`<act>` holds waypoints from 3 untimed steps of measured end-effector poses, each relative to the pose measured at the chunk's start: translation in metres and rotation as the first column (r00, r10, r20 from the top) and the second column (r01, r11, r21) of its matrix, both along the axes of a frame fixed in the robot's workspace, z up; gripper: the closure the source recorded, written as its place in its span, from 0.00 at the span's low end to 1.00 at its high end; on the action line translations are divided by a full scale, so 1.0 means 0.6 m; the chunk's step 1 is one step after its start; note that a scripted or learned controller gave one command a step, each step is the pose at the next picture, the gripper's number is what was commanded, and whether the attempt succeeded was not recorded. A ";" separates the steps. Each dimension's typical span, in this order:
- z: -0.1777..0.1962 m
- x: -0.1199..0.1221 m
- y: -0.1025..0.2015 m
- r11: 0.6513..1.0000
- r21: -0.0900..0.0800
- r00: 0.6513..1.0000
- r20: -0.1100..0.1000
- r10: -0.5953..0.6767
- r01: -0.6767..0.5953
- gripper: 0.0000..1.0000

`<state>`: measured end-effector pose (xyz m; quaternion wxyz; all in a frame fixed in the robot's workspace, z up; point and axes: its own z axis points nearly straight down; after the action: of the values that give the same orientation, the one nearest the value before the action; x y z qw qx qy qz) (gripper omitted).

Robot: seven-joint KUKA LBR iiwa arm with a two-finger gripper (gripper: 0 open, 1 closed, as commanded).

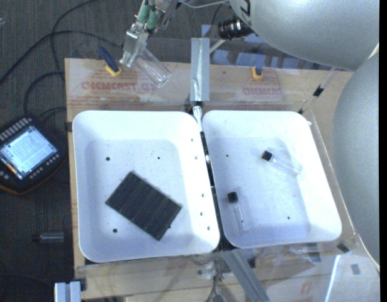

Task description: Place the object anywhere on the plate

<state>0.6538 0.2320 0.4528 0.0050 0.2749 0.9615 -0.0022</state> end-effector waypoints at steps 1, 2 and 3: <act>0.015 0.001 0.001 1.000 -0.002 1.000 0.002 0.000 0.000 1.00; 0.031 0.002 0.002 1.000 -0.004 1.000 0.005 -0.001 0.001 1.00; 0.047 0.003 0.003 1.000 -0.006 1.000 0.008 -0.001 0.001 1.00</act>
<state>0.6554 0.2335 0.4808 0.0094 0.2753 0.9613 -0.0039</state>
